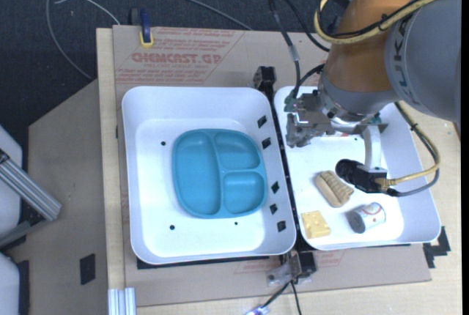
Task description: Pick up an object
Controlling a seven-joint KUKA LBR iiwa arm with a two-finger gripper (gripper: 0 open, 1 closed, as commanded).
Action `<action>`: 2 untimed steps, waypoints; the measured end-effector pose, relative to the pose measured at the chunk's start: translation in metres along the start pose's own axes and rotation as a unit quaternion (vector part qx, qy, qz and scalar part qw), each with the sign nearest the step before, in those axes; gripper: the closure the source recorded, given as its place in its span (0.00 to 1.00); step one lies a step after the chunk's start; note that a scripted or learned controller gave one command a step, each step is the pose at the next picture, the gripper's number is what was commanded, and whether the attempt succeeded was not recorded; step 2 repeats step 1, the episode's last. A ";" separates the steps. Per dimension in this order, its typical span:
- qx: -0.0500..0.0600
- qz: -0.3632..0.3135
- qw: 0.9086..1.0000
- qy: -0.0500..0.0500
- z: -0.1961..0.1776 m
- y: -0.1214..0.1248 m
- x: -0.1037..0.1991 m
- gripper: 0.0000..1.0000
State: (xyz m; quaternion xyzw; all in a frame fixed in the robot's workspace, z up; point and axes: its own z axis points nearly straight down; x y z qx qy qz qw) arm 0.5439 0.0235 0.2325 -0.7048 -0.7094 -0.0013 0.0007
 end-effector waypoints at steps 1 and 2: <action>0.000 0.000 1.000 0.000 -0.006 -0.010 0.057 1.00; 0.000 0.000 1.000 0.000 -0.006 -0.010 0.057 1.00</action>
